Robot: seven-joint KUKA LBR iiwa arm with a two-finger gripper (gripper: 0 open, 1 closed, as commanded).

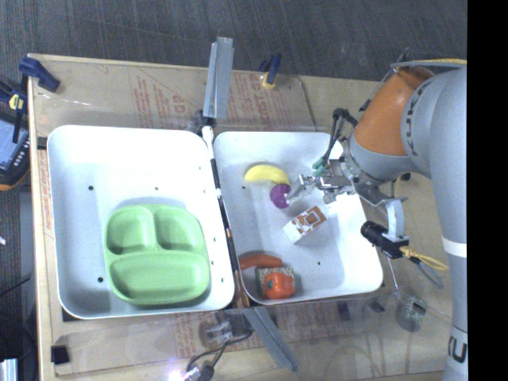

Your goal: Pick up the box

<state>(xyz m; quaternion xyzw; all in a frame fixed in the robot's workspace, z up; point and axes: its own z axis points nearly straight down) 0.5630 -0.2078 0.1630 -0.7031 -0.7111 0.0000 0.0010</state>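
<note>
The box (305,224) is a small white and brown carton lying tilted on the floor of the right bin (349,272), near its middle. My gripper (308,184) hangs over the right bin just above and behind the box, beside a purple fruit (279,196). Its metal fingers (302,182) point left and look spread, with nothing between them. The grey arm with its orange band (389,117) comes in from the right.
A yellow banana (266,173) lies at the back of the right bin. A red sausage (259,259) and a red pepper toy (276,282) sit at its front left. The left bin (79,157) holds a green divided tray (157,254).
</note>
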